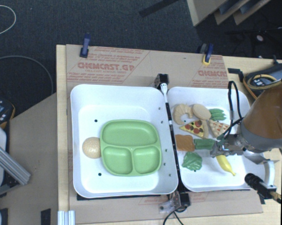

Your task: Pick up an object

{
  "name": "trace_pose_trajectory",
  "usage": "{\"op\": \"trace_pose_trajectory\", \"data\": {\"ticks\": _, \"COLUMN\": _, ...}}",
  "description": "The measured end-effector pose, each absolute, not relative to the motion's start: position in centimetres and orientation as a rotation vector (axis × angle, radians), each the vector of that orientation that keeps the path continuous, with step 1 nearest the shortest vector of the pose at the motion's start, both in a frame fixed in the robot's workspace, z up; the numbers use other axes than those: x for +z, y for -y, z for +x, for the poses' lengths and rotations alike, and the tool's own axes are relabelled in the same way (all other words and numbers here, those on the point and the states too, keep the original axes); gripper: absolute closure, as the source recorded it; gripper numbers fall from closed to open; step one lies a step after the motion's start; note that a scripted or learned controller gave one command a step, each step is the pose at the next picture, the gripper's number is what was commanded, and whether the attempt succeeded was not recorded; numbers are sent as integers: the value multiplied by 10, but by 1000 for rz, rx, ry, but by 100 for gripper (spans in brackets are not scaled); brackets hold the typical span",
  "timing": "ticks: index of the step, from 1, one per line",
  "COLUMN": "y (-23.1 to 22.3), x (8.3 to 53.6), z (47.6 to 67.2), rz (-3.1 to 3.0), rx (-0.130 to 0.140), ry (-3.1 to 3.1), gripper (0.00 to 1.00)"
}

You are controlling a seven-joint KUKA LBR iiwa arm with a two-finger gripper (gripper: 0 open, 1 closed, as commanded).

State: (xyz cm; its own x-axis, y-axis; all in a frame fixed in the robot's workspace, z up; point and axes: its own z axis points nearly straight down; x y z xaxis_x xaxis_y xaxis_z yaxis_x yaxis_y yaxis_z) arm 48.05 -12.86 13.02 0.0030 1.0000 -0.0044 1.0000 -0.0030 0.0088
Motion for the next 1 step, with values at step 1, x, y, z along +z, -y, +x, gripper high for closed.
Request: {"op": "trace_pose_trajectory", "data": {"ticks": 1, "y": 52, "x": 188, "z": 491, "rz": 2210, "rx": 8, "ry": -2229, "gripper": 100}}
